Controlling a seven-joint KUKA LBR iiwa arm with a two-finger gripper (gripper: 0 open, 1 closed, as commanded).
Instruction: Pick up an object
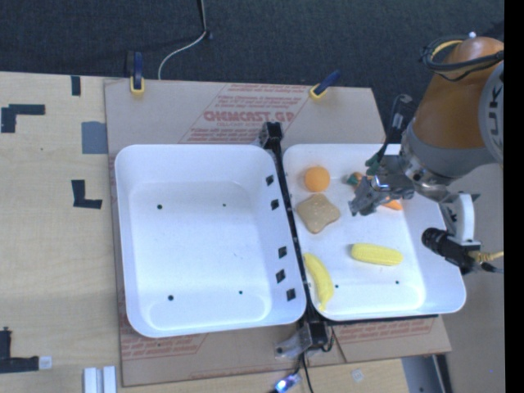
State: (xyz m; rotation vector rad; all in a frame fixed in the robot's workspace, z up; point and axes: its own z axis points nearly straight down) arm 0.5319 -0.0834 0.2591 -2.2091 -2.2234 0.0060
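Right bin point(426, 297), and the gripper point(366, 196) hangs low over its upper middle, reaching in from the right. Just beyond its right side peeks a small orange piece point(394, 205), perhaps a carrot, mostly hidden behind the metal, so its long axis can't be read. A tiny dark-green bit point(355, 178) sits by the gripper's upper left, too small to name. Whether the fingers are spread or pinched on anything, I cannot tell; the dark tips blur together.

Out from there: an orange ball point(317, 178) up near the divider, a tan bread-like slab point(317, 212) just below it. A yellow corn cob point(377, 255) lies almost level, long axis left to right. A banana point(319, 279) hugs the divider, running top-left to bottom-right. The left bin point(131, 219) sits alongside.
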